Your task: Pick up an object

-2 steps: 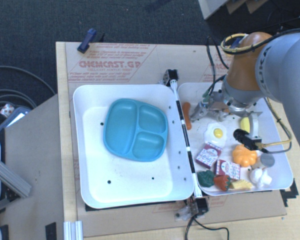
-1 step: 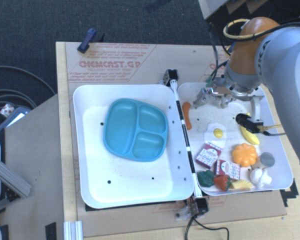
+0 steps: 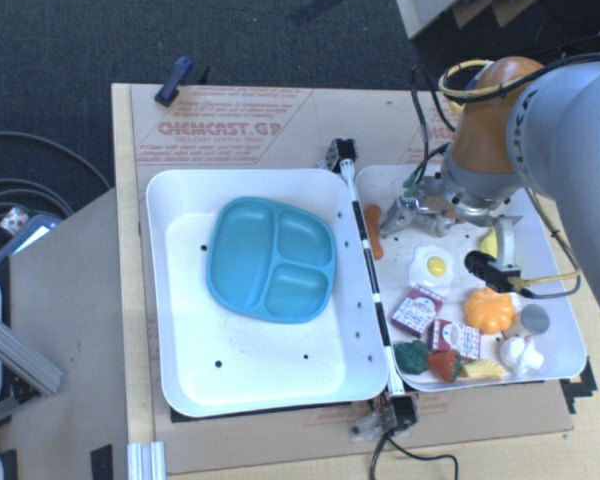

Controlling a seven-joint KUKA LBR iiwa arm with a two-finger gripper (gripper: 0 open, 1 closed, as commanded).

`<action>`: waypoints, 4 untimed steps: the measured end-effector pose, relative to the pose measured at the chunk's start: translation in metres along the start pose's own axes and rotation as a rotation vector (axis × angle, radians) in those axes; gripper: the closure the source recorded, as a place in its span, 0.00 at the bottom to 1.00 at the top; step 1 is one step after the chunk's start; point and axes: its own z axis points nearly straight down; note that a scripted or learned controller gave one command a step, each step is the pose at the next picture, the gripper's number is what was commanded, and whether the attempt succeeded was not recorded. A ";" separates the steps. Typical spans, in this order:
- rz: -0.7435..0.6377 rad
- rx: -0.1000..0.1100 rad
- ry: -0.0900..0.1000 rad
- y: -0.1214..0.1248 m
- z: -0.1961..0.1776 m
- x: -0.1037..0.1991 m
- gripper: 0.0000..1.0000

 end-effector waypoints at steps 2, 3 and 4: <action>0.000 -0.001 0.000 -0.041 0.000 0.000 0.00; 0.001 -0.003 -0.001 -0.040 -0.010 -0.001 1.00; -0.001 -0.001 0.000 -0.099 -0.100 0.033 1.00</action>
